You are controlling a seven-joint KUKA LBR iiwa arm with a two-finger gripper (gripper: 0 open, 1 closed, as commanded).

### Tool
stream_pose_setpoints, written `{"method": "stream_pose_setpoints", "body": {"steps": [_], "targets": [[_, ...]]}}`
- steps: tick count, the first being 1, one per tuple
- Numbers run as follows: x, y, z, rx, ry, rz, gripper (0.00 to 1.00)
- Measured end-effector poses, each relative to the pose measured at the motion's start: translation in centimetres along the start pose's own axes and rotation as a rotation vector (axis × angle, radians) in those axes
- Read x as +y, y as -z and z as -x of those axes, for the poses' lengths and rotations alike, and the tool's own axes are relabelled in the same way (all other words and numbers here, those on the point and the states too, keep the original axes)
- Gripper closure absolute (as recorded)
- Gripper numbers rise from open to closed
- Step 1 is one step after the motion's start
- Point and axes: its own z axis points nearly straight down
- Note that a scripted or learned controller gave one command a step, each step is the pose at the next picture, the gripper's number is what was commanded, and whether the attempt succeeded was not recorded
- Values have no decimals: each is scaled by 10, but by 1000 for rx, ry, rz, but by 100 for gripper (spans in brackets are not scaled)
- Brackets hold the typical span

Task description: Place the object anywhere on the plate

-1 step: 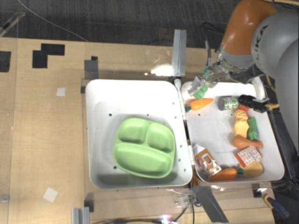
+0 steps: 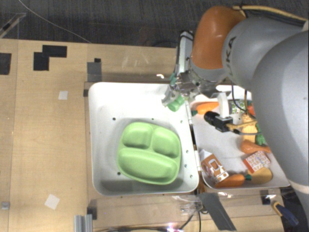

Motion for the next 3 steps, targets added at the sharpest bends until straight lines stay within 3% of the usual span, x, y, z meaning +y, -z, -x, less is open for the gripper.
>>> {"method": "stream_pose_setpoints", "body": {"steps": [1, 2, 3], "targets": [[-57, 38, 26, -5, 194, 1, 100], [-89, 62, 3, -3, -187, -1, 100], [-132, -3, -40, -4, -203, -7, 100]]}}
